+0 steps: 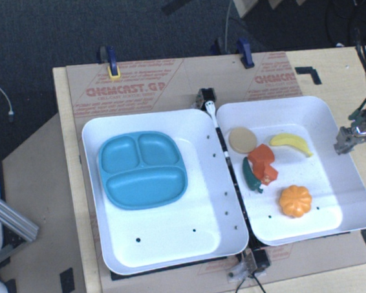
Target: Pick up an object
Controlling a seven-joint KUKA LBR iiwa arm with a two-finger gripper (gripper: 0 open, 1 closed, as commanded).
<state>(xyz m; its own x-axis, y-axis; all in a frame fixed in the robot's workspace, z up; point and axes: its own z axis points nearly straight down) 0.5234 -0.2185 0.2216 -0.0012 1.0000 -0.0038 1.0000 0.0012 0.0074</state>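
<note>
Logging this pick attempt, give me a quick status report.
Gripper at right bin's right rim, holding nothing. Banana, orange pumpkin, red piece untouched. Path clear.

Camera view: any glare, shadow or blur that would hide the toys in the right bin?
Camera view: light is even and soft; the right bin shows mild sheen but no washout. The banana, pumpkin and red toy read clearly, with faint shadows. The gripper at the right rim is small and slightly blurred.

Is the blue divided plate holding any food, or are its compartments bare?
Bare. The blue plate in the left bin shows plain blue in all three compartments; the toy foods lie in the right bin.
</note>
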